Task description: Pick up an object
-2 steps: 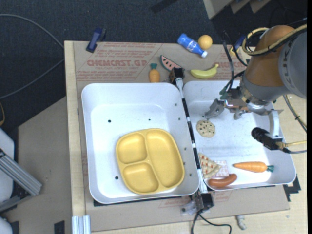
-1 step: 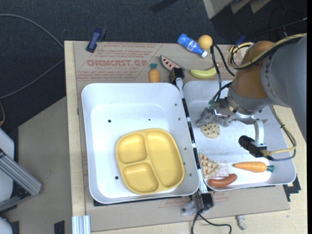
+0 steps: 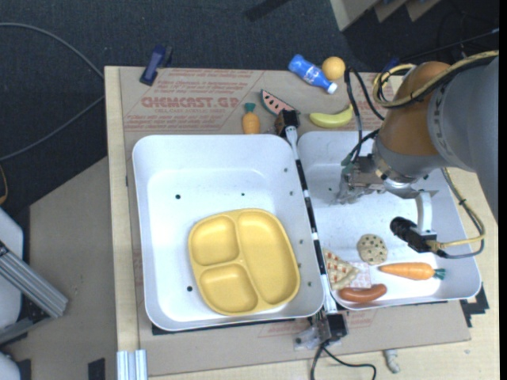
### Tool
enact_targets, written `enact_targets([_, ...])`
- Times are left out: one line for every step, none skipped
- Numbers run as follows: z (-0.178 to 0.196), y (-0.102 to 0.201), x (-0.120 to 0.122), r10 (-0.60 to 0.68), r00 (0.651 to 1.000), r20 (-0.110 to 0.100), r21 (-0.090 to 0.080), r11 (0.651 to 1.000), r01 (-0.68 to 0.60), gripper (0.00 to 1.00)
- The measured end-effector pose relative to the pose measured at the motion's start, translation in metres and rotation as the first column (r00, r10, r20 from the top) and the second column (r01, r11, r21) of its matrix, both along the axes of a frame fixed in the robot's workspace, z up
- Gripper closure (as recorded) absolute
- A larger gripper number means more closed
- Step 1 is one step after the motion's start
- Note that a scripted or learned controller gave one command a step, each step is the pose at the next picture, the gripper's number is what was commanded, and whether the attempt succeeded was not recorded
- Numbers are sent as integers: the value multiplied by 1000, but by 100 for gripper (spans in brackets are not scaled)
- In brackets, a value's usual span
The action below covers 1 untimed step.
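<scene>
Sausage [image 3: 362,294] sits nearest me, a toy one, lying along the near wall of the white bin on the view's right [image 3: 326,155]. A pizza slice [image 3: 341,268] lies just beside it, toward the divide between the bins. A carrot [image 3: 406,271] lies flat just behind the sausage with its green tip pointing right. A round cookie [image 3: 371,248] rests a little farther in, near the carrot's blunt end. These are the things on offer for picking, all gathered in the near part of that bin.

In the bin on the view's left [image 3: 206,180], a yellow divided plate [image 3: 242,260] lies flat toward the near side.

Farther in, the hand [image 3: 354,187] is down over the bare middle of the right bin, well apart from the cookie and with nothing in its hold that I can see. I cannot tell how far open it is. The grey arm [image 3: 463,109] reaches in behind it.

Beyond the bins, on the counter [image 3: 198,93], lie a banana [image 3: 333,118], a watermelon slice [image 3: 273,101], a blue bottle [image 3: 311,73] and a yellow-orange fruit [image 3: 334,67].
</scene>
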<state>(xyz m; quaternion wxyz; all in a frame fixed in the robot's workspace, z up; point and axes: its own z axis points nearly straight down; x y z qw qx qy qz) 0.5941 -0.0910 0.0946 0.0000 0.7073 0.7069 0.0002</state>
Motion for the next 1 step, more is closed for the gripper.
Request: enact_targets([142, 46, 29, 2, 1000, 4, 0, 1000, -2, 100])
